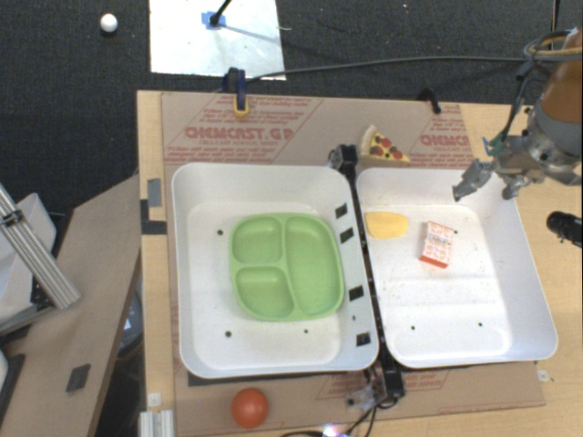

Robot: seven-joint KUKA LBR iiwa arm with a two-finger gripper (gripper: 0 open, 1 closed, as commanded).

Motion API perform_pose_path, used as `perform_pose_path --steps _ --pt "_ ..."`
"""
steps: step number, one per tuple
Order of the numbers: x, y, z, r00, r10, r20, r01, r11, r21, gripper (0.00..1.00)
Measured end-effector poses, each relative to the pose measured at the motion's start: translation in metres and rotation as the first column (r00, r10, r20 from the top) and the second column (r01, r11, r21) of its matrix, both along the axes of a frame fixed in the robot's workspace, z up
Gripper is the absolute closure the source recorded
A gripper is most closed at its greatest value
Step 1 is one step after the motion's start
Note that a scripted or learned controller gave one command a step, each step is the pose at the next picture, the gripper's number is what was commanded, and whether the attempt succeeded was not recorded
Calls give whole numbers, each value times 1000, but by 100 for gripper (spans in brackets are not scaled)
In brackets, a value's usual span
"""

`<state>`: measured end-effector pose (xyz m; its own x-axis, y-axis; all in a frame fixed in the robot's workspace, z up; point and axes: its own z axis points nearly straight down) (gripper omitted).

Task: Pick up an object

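In the right bin (pixel 510 335), a small red and white box (pixel 437 244) lies near the back, with a yellow lemon-shaped piece (pixel 387 225) to its left. My gripper (pixel 492 180) hangs over the bin's back right corner, open, with nothing between its two fingers. It is up and to the right of the red box, apart from it. A green divided plate (pixel 285 266) rests in the left bin (pixel 196 335).
A toy pizza slice (pixel 383 147) lies on the board behind the bins. An orange ball (pixel 250 407) sits in front of the left bin. A blue clamp (pixel 237 89) grips the board's back edge. Black clips line the seam between the bins.
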<state>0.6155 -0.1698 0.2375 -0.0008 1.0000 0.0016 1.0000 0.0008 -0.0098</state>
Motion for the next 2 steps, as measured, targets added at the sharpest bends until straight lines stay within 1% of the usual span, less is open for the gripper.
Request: perform_pose_path --steps 1,2 --pt "2 0 7 1000 3 12 -3 1000 -2 0" --pt "-6 5 -41 1000 1 8 -1 1000 -1 0"
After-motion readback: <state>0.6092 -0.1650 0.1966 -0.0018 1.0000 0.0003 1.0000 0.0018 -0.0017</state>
